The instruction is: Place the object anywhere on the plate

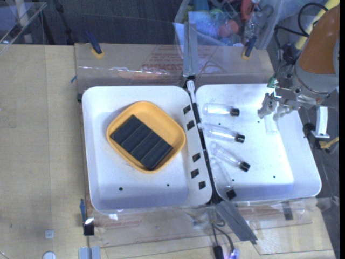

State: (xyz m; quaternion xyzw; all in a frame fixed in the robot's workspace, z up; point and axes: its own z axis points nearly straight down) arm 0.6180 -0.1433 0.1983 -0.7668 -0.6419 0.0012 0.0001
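- Jaws on the gripper (268, 111) are seen above the right bin (302, 171), near its upper right; how wide they stand cannot be told, and nothing is seen between them.
- 3 clear vials with black caps lie in that bin: upper vial (220, 110), middle vial (223, 136), lower vial (230, 159). All lie well apart from the yellow plate (121, 124) in the left bin (97, 188).
- A slip is judged likely: the vials are round and smooth.
- Long axes run roughly left-right, caps pointing right; the lower one slants downward.
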